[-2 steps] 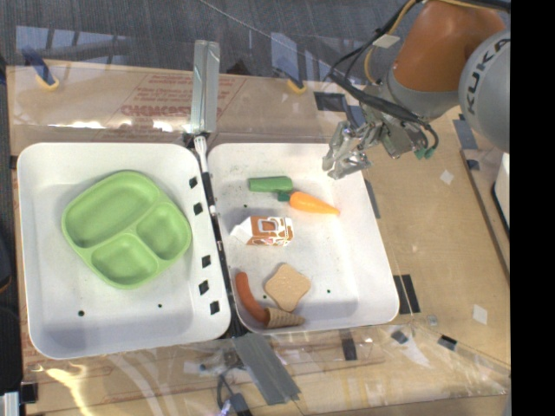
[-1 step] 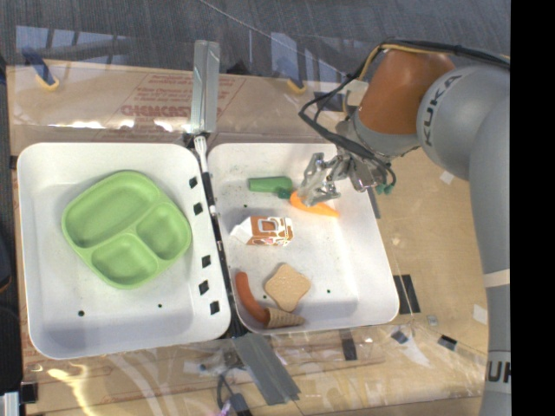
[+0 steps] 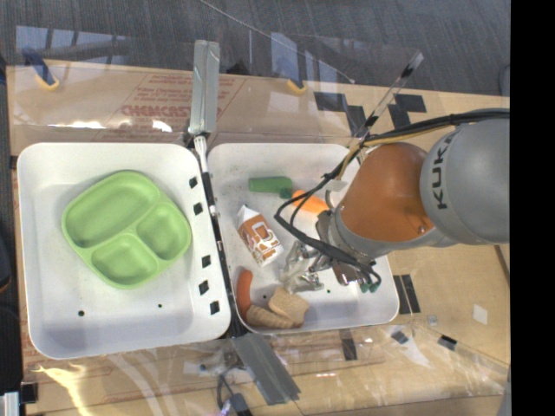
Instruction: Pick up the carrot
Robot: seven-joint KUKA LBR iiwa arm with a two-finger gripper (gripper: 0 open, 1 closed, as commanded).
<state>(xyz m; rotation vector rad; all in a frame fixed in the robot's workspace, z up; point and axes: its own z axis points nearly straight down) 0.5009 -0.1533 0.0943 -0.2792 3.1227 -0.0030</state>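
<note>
You see two white bins side by side on the bench (image 3: 113, 102). The left bin (image 3: 52, 319) carries a green divided plate (image 3: 127, 227) with three compartments. The right bin (image 3: 381, 306) holds a green block (image 3: 270, 185) near its far wall, a small orange-and-white carton (image 3: 259, 237) whose print is too small to read, a reddish sausage (image 3: 244, 289) beside the dividing wall, and tan bread pieces (image 3: 279, 308) at the near wall. The carrot (image 3: 310, 204) lies in the right bin, an orange shape partly covered by the arm (image 3: 408, 198) and just right of the carton. On the arm's grey housing you can read the letters "KU". Red lettering on the clear sheet behind the left bin appears to read "CHEMCAST". The gripper (image 3: 305, 269) hangs low over the right bin, between the carton and the bread; whether it has closed on anything cannot be told.
</note>
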